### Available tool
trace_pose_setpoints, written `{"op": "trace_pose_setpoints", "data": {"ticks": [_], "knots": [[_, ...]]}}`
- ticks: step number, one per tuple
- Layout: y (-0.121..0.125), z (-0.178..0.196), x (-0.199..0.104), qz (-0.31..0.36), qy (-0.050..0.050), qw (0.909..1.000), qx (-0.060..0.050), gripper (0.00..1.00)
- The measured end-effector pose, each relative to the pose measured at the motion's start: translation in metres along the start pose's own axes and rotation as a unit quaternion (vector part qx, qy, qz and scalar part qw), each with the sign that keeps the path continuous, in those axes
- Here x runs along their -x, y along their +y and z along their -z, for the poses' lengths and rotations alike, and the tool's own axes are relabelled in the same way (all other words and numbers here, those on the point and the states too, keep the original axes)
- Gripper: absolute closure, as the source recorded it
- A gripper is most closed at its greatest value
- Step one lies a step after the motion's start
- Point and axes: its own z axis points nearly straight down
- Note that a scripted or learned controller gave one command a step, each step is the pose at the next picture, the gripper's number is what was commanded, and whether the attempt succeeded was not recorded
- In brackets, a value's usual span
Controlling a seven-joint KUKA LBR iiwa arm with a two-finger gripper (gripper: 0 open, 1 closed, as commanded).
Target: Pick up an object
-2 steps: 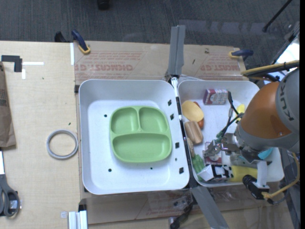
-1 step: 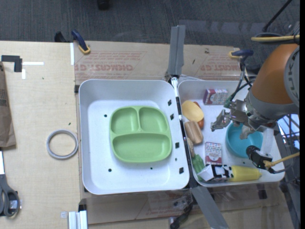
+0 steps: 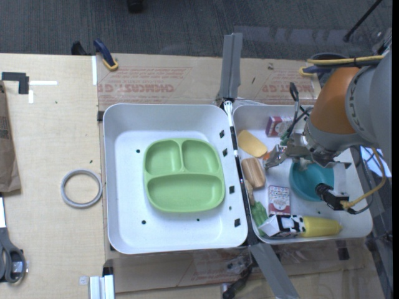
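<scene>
Bread roll (image 3: 253, 172) beside claw (image 3: 275, 157), cardboard (image 3: 149, 83) printed with mirrored lettering

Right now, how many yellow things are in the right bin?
2: a yellow block near the bin's left wall, and a long yellow piece along its near edge. The arm may hide more.

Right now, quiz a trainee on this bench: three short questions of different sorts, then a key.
1. True or false: the green divided plate lies in the same bin as the yellow banana.
2. Which lies nearest the gripper? A) tape ring B) hot dog bun C) blue clamp
3. Fill in: the teal bowl sits in the ____ bin.

Key: 1 false; 2 B; 3 right
</scene>
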Motion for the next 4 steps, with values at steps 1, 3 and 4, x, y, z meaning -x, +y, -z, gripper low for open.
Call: {"op": "trace_pose_setpoints", "data": {"ticks": [1, 3, 4], "knots": [[0.001, 0.012, 0.002, 0.0, -0.001, 1.0, 0.001, 1.0], [0.071, 0.1, -0.035, 0.09, 0.0, 0.996, 0.0, 0.0], [0.025, 0.036, -0.013, 0.068, 0.0, 0.9977, 0.0, 0.0]]}}
